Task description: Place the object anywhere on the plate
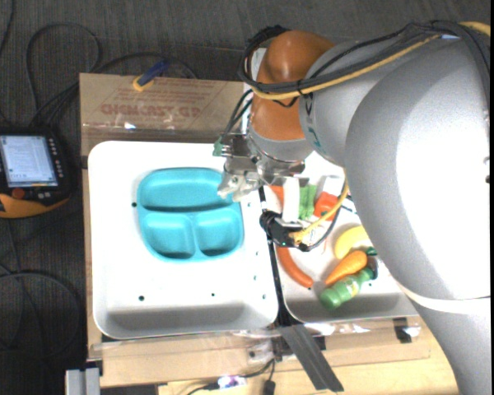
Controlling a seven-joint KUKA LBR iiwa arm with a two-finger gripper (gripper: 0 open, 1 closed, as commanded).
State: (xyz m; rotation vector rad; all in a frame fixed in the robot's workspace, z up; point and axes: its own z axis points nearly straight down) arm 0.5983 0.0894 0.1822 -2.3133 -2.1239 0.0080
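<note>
A light blue plate (189, 213) with three compartments lies in the left white bin (115, 295). My gripper (235, 184) hangs over the plate's right edge, near its upper right corner. The orange band of the wrist sits just above it. From this angle I cannot make out the fingers or anything between them. Toy food lies in the right bin (379, 307): a carrot (347, 266), a yellow piece (351, 239), a green piece (343, 293), a long orange piece (295, 269) and a green and red piece (317, 202).
The big grey arm covers most of the right bin and the right side of the view. A cardboard sheet (160, 105) lies behind the left bin. A tablet (23, 161) sits on the floor at the far left, with cables around it.
</note>
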